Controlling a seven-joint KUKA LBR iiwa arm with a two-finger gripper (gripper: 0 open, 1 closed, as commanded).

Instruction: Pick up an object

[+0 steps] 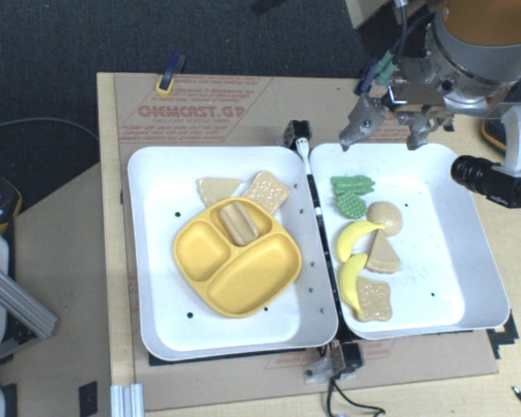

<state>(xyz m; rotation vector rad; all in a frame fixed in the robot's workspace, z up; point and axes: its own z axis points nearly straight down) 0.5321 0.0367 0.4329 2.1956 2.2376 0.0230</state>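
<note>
Hovering over the far edge of the right bin (pixel 469 259), fingers (pixel 358 134) spread wide, nothing between them. Gripper (pixel 385 135) sits up high. Food cluster lies nearer the camera and slightly left: peas (pixel 352 194) closest, then banana (pixel 354 259), long axis running near-far. Judgement: peas are the shortest reach, straight down and toward the near side.

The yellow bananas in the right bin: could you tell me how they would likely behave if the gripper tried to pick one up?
The bananas look like glossy moulded toys, so probably stiff, light and somewhat slippery. Their curved shape may let one rock or pivot when nudged. They lie close among other food pieces in the right bin, so neighbours would likely shift too.
</note>
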